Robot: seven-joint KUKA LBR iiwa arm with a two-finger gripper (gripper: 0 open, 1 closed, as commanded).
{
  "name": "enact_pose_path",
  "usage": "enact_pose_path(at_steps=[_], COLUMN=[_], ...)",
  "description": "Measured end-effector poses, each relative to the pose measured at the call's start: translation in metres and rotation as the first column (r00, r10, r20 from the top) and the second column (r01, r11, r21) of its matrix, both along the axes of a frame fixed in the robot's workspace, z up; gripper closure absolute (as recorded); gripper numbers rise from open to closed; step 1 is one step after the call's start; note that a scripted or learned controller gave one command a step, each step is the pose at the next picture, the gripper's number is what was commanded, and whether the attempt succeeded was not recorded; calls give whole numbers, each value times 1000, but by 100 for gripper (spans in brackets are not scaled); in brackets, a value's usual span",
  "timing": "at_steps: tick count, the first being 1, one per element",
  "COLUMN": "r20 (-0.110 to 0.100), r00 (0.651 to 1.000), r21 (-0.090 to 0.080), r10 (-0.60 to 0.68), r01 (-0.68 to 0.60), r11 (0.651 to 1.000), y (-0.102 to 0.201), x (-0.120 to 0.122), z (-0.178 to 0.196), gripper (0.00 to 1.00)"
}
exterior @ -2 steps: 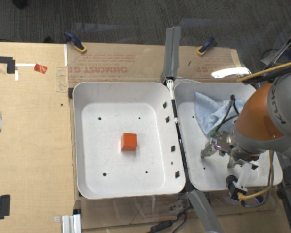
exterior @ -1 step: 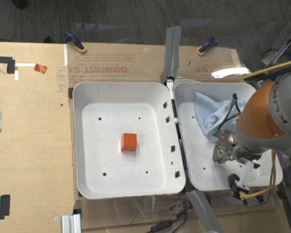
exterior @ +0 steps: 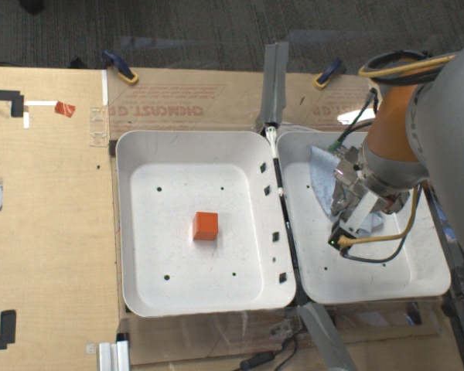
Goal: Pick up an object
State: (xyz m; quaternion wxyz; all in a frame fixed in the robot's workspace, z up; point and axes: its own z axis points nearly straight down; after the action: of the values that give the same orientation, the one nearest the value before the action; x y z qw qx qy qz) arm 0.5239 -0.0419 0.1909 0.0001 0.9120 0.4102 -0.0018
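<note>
- The hand (exterior: 348, 207) hung low over the left half of the right bin (exterior: 417, 284). Whether it was open or closed could not be told.
- A pale blue-grey item (exterior: 322, 178) lay in the right bin, partly under the hand. Contact between them could not be confirmed.
- A red block (exterior: 206, 226) sat near the middle of the left bin (exterior: 139, 269), well apart from the hand.
- Both bins stood side by side on the tabletop (exterior: 46, 230).
- A small red piece (exterior: 64, 109) lay on the tabletop, outside the left bin.
</note>
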Motion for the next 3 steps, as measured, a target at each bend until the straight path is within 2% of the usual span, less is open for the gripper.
enact_pose_path(at_steps=[1,2,3], r20=[-2,0,2], r00=[970,856,778], r21=[1,0,-1], r10=[243,517,628], r01=[-243,-517,-628], r11=[970,856,778], y=[3,-33,-112], x=[47,123,135], z=[-1,0,-94], gripper=[100,100,100])
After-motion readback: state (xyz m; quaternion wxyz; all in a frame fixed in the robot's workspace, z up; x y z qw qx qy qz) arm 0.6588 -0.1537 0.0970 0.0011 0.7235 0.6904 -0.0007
